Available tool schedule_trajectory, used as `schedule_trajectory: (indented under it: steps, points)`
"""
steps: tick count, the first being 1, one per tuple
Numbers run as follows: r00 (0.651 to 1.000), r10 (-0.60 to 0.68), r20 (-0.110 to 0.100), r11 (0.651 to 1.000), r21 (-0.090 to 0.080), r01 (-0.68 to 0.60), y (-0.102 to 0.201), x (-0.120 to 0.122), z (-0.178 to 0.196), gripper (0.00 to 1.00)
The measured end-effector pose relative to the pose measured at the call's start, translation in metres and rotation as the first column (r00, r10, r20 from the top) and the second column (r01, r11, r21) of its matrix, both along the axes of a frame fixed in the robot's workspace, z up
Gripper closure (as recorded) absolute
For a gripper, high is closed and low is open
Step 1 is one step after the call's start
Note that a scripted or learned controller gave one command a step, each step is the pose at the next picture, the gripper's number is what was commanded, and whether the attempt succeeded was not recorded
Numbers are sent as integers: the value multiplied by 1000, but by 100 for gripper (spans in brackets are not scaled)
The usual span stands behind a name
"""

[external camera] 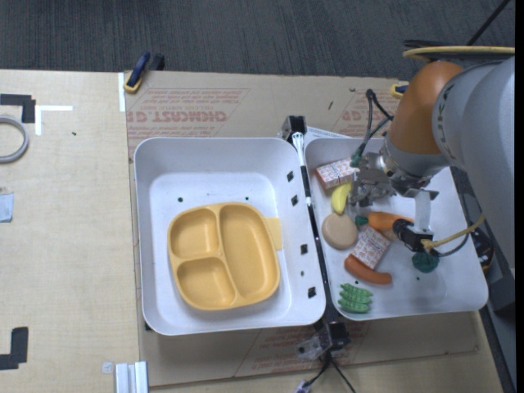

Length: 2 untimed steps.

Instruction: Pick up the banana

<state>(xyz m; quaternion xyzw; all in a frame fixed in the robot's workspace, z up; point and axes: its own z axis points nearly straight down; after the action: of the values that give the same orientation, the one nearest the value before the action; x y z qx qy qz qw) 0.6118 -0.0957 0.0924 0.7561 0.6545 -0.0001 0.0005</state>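
Hanging low over the upper left part of the right bin (458, 293), the tool (366, 193) sits at the end of the grey arm (475, 113), below its orange band (419, 109) — whether it is open or closed I cannot tell, since its dark parts blur together from this angle. The banana (341, 198) lies in that same bin, just left of the tool and close against it, a short yellow piece of it showing near the bin's left wall; nothing shows it lifted or gripped.

Just above the banana is a small red-and-white packet (334, 172). Below it rests a round tan bun-like item (339, 232), and right of that an orange carrot (383, 220) and a second red-and-white packet (372, 246). Lower still lie a reddish sausage (368, 270) and a green ridged vegetable (354, 298) near the bin's lower left corner. A small dark green object (424, 261) sits toward the right.

In the left bin (164, 178) — at the centre of the frame — lies a yellow divided plate (223, 255) with three compartments. Both bins stand on brown cardboard (188, 109) spread over the tabletop (65, 244).
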Motion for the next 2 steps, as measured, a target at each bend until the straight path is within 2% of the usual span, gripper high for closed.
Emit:
schedule_trajectory:
  steps: [1,2]
  points:
    - [1000,-1,0,1000,-1,1,0,0,10,100]
    - [1000,21,-3,1000,1,-21,2,-7,0,100]
